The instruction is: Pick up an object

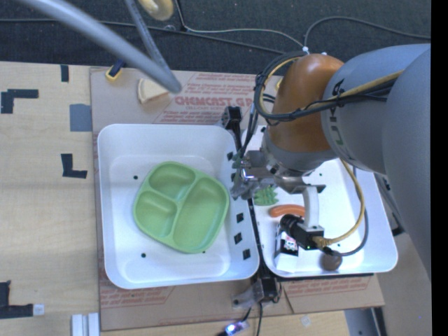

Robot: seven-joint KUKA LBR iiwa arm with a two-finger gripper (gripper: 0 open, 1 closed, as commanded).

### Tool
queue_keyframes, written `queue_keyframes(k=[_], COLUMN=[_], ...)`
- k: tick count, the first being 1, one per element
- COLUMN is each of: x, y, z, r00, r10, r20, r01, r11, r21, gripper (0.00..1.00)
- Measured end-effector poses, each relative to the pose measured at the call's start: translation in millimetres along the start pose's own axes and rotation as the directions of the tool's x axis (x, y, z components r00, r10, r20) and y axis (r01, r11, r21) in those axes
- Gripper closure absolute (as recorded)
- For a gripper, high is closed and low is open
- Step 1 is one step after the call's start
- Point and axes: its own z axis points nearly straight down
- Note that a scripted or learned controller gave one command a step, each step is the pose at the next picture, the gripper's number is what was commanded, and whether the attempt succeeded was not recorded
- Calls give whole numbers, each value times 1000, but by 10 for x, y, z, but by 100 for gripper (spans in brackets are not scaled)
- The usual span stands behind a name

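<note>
Probably lab: taped bench (42, 152), cables (210, 28).

green tray (182, 206): pale green plate with three compartments, lying flat, face up, slightly turned, in the middle of the left bin (112, 187).
orange piece (288, 210): small elongated orange object, lying flat in the right bin (378, 257).
green piece (265, 197): small leafy green object, just beside the orange piece.
brown piece (331, 260): small rounded brown object, near the right bin's front edge.
</note>
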Motion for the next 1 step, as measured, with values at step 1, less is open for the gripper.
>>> queue_keyframes(k=[1], x=[405], y=[-222], z=[-89], r00=[1000], r10=[1], r20=[0], r01=[-1], r11=[1000], r21=[-1], gripper=[100])
